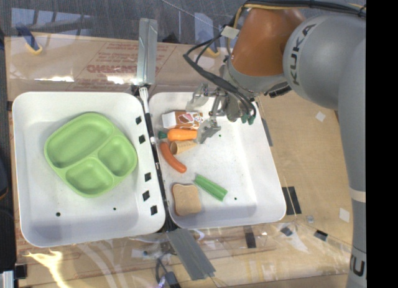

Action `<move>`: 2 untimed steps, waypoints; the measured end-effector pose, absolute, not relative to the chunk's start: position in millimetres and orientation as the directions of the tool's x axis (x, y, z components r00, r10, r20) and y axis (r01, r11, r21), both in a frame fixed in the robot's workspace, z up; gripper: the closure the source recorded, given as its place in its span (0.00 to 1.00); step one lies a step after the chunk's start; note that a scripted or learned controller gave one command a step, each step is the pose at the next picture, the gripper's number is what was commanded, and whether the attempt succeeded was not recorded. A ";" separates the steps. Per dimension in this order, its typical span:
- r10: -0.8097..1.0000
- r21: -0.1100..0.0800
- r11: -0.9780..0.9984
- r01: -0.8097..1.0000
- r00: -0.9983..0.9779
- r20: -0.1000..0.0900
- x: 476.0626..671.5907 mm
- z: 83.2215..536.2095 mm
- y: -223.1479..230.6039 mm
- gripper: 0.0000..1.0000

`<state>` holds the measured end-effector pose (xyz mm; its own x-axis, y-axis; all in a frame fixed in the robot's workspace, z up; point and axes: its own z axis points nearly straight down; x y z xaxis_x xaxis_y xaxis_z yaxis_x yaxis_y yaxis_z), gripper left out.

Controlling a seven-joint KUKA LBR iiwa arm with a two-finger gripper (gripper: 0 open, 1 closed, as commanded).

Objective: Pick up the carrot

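"KUKA" lettering marks the grey arm (pixel 323 50) above the carrot (pixel 181 135).

Smooth matt white plastic bins (pixel 261 175), glossy green plastic plate (pixel 90 153), shiny orange carrot (pixel 182 135), rough brown bread slice (pixel 186 199)

Left bin (pixel 28 175): white.
Right bin (pixel 261 175): white.
Divided plate (pixel 90 153): light green.
Carrot (pixel 181 135): orange, with a green tip at its left end.
Sausage (pixel 173 157): orange-red.
Bread slice (pixel 186 198): tan brown.
Green stick (pixel 210 186): bright green.
Small packet (pixel 188 119): white and reddish brown print.
Arm (pixel 323 56): grey, with an orange band.
Bench (pixel 68 63): brown cardboard with red print.
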<state>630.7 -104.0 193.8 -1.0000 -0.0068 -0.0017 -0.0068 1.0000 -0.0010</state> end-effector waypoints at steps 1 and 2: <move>0.097 0.000 0.995 0.097 -0.995 -0.009 656.6 107.9 -96.4 0.00; 0.091 0.002 0.996 0.091 -0.996 -0.016 659.8 123.2 -93.9 1.00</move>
